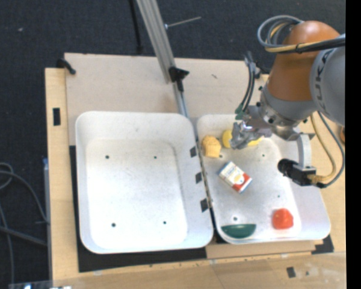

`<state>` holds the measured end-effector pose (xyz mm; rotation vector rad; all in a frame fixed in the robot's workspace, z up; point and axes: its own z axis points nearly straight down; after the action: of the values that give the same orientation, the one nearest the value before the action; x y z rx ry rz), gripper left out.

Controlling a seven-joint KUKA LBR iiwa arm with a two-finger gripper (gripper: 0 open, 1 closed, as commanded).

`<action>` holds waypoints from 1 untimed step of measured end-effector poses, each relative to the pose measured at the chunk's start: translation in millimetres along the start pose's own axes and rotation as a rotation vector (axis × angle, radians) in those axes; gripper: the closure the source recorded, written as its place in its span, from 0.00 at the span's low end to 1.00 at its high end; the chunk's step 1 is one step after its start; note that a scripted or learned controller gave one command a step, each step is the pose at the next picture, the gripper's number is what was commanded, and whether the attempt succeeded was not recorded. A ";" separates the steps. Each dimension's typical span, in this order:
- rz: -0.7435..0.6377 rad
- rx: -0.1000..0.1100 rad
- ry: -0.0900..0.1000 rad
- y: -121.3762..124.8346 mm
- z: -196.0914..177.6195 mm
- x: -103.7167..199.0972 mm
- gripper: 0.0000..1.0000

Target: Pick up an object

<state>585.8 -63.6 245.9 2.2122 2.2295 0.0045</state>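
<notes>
A single fixed camera looks down at a slant on the bench [108,83], taking in both white bins [138,179]. The arm [301,59] enters from the frame's right.

- Two shallow white plastic bins [138,122], finely speckled with dark dots.
- A pale yellow lumpy object [211,147] and a bright yellow object [228,138].
- A small white-and-red carton [235,177].
- A red-orange rounded object [282,219].
- A dark green bowl [239,229].
- A grey robot arm with an orange band [298,59].
- A tan wooden bench [114,83].
</notes>
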 end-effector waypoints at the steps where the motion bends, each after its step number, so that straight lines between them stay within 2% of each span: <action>1: 0.001 0.005 0.000 6.7 9.4 50.9 1.00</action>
<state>592.2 -12.6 236.6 2.2161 2.2311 -0.0015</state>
